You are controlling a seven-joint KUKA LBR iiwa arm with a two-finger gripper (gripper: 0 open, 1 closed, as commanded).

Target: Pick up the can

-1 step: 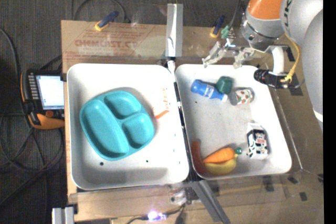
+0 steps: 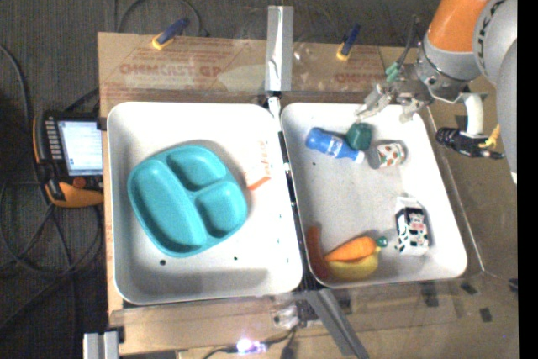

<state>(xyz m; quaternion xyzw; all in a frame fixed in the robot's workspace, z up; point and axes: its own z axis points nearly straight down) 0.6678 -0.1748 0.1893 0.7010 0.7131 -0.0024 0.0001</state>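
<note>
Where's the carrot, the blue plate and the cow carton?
carrot (image 2: 351, 249), camera view, middle of its orange body
blue plate (image 2: 187, 197), camera view, ridge where its compartments meet
cow carton (image 2: 412, 231), camera view, its spotted side

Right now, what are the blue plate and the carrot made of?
The blue plate looks like plastic: one even turquoise color, smooth molded sections, soft shine. The carrot seems a toy, likely plastic or rubber: flat bright orange, smooth skin. I can't be sure.

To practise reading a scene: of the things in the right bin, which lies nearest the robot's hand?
The dark green object, at the bin's far end, just below the hand. The blue bottle and small patterned can flank it, slightly farther off.
</note>
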